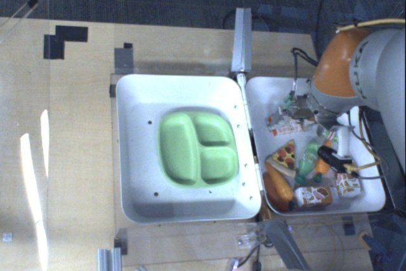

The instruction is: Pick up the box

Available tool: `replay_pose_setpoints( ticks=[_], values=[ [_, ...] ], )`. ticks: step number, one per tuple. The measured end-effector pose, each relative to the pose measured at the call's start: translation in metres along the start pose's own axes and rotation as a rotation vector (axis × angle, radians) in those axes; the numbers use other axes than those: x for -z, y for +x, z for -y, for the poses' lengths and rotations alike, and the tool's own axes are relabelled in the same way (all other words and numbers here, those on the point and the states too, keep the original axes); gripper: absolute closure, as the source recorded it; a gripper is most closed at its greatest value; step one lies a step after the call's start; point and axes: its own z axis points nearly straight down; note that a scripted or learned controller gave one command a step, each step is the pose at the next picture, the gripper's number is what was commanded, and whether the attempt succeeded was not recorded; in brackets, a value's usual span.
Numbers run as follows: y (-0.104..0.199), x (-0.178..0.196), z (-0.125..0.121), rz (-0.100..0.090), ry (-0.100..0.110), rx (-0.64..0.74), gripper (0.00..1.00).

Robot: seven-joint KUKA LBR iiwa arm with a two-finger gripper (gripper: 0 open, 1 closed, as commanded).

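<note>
In the right bin (257, 105), a brown and white box (313, 197) lies flat near the front wall. A smaller white box with red print (347, 185) sits to its right. A flat white and red packet (285, 127) lies further back. My gripper (299, 108) hangs low over the back half of this bin, just above and right of the packet and well behind the two boxes. The grey arm with its orange band (336, 66) covers the bin's back right corner.
A toy pizza slice (283, 156), a green bottle (308, 158), an orange carrot (322, 166) and a brown bread roll (278, 185) crowd the right bin's front half. The left bin (133, 136) holds a green divided plate (198, 147). A metal post (242, 41) stands behind the two bins.
</note>
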Motion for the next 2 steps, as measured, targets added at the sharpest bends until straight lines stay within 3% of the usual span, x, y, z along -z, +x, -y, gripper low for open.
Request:
replay_pose_setpoints(
  ticks=[1,2],
  values=[
    [0.001,0.011,-0.001,0.000,-0.004,0.001,1.00],
    [0.041,0.097,0.029,0.001,0.007,-0.107,1.00]
  ],
)
